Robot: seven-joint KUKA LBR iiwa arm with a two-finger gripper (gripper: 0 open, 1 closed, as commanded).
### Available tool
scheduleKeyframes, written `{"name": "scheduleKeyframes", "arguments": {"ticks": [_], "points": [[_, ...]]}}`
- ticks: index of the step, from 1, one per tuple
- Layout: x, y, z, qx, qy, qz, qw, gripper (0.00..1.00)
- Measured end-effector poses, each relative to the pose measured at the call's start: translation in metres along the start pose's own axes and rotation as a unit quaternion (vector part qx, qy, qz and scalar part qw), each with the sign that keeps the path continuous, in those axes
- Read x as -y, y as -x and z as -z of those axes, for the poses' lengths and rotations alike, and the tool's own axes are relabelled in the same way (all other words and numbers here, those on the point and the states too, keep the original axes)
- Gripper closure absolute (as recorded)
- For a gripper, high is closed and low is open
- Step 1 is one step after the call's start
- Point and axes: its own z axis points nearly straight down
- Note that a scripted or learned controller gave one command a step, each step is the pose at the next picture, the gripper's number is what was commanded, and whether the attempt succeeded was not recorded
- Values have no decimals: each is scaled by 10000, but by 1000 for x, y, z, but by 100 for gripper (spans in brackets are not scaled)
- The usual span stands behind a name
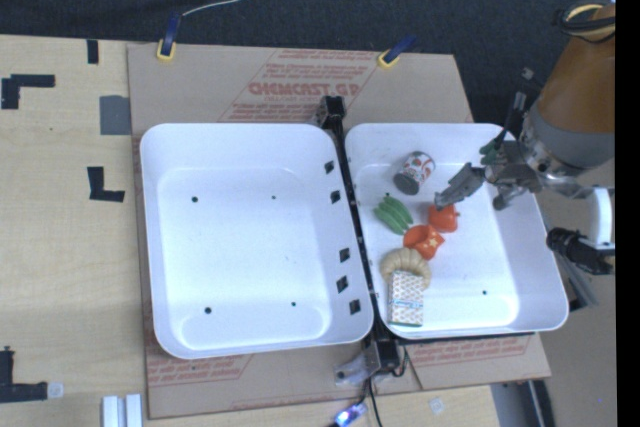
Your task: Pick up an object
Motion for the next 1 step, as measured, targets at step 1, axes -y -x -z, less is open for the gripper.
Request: {"name": "scheduleKeyframes", "arguments": {"ticks": [1], "points": [[-19, 10, -147, -13, -71, -3, 10000, 0]]}}
